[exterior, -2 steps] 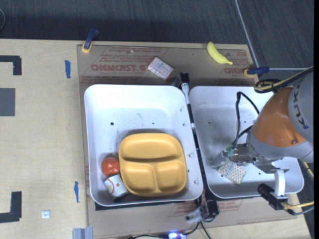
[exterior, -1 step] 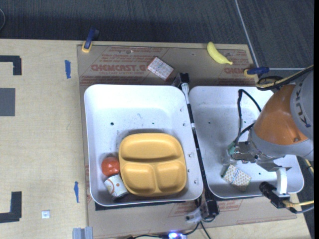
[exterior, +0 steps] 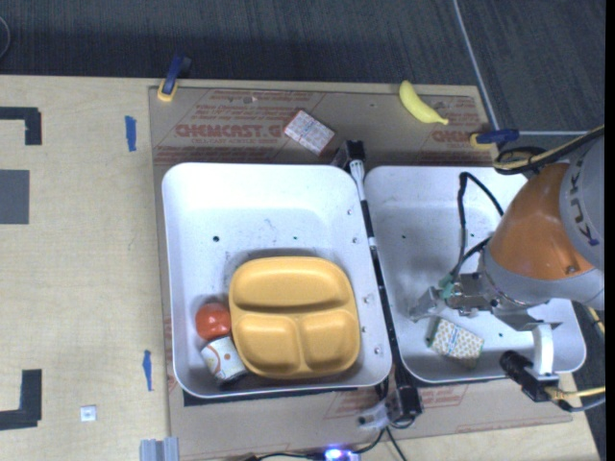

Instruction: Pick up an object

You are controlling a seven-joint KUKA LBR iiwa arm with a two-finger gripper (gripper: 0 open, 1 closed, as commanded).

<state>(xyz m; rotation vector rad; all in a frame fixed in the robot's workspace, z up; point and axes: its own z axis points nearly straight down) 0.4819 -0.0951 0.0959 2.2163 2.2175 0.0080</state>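
In the right bin (exterior: 404, 209), my gripper (exterior: 437, 303) hangs low over the floor near the front. A small patterned packet (exterior: 455, 339) lies just in front of it and slightly to its right, close by but apart from it. The left bin (exterior: 192, 200) holds a yellow compartment tray (exterior: 293, 315), a red-orange ball (exterior: 211, 319) and a small white and orange cup (exterior: 223, 357) at the tray's left side. The arm's orange band (exterior: 543, 229) hides part of the right bin's right side.
On the cardboard behind the bins lie a yellow banana (exterior: 421, 104) and a small patterned block (exterior: 307, 131). Blue clamps (exterior: 174, 73) hold the cardboard's corners. A black bar (exterior: 370, 248) runs between the two bins. Cables trail along the bench's front edge.
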